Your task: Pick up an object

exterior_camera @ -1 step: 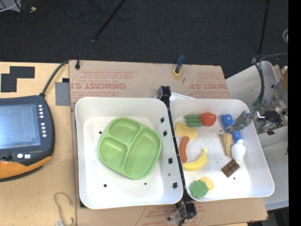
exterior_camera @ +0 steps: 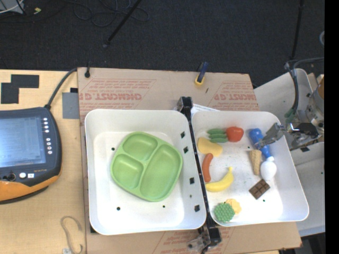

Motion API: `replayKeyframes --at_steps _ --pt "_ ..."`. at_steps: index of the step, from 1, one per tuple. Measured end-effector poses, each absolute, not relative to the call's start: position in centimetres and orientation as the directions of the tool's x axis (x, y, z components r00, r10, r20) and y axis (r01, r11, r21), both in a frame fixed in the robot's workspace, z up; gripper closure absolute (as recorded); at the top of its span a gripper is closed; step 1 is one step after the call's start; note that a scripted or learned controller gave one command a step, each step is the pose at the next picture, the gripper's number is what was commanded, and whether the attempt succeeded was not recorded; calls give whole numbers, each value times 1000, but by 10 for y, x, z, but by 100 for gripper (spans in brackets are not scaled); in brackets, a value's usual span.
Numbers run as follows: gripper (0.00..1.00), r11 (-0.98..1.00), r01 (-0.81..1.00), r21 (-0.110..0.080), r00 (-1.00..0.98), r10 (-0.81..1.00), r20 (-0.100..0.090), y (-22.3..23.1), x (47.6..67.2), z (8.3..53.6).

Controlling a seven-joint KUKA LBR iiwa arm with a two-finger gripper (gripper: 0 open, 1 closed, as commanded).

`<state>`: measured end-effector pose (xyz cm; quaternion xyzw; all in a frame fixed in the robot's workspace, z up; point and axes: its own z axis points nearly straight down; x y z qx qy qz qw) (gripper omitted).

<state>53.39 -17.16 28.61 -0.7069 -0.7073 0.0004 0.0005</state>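
The right bin (exterior_camera: 296, 194) holds several toy foods. There is a green pod (exterior_camera: 217, 135), a red tomato (exterior_camera: 235, 134), a yellow piece (exterior_camera: 208, 146), an orange sausage (exterior_camera: 206, 167) and a banana (exterior_camera: 221, 180). A brown chocolate bar (exterior_camera: 259, 189), a tan wedge (exterior_camera: 256, 161), a knobbly green and yellow piece (exterior_camera: 225, 211) and a blue and white bottle-like toy (exterior_camera: 262, 151) lie there too. My gripper (exterior_camera: 274, 133) reaches in over the bin's right rim, just right of the blue toy's upper end and close to it. Nothing shows in its grasp.
A green divided plate (exterior_camera: 147, 165) lies in the left bin (exterior_camera: 100, 194). A tablet-like pendant (exterior_camera: 26, 147) sits on the bench at far left. A black bracket (exterior_camera: 185, 103) stands where the bins meet at the back, and cardboard (exterior_camera: 132, 91) lies under both.
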Motion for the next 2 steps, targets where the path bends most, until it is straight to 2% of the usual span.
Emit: replayKeyframes --at_steps 1,2 --pt "0 2 1000 -8 -1 1000 3 -167 533 222" --pt "0 1 1000 -7 -1 1000 2 -169 531 159"
